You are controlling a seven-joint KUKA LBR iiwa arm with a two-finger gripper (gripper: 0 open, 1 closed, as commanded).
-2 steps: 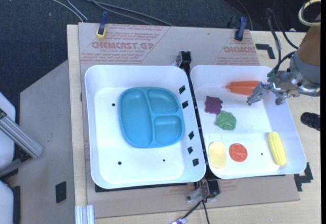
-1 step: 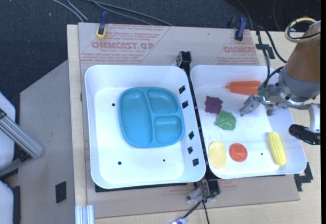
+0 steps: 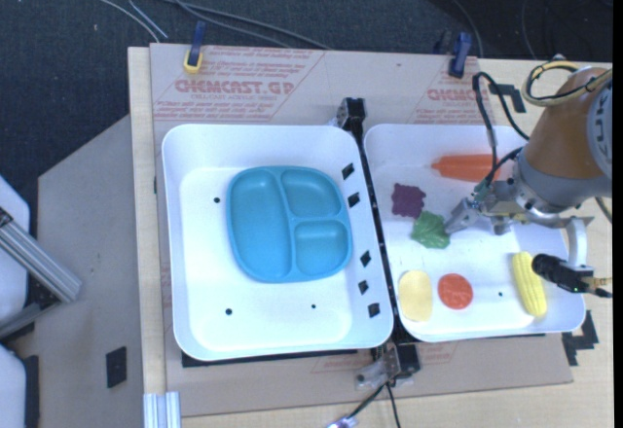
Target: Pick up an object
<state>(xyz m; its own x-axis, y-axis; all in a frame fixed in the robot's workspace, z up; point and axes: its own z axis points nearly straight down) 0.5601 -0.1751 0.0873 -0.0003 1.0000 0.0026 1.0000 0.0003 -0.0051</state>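
The right bin point(image 3: 389, 159) holds several toy foods. An orange carrot point(image 3: 465, 165) lies at the back and a purple piece point(image 3: 409, 198) sits left of centre. Just below it is a green piece point(image 3: 429, 231). Along the front lie a pale yellow piece point(image 3: 416, 295), a red tomato point(image 3: 455, 291) and a yellow corn cob point(image 3: 529, 282). My gripper point(image 3: 458, 218) reaches in from the right and is low in the bin, its tip right beside the green piece's right edge. I see nothing held in it.
In the left bin point(image 3: 185, 222) lies a blue divided plate point(image 3: 289, 222). A black divider point(image 3: 362, 212) with clips runs between the bins. The arm's grey and orange body point(image 3: 565, 159) hangs over the right bin's far right side, with cables around it.
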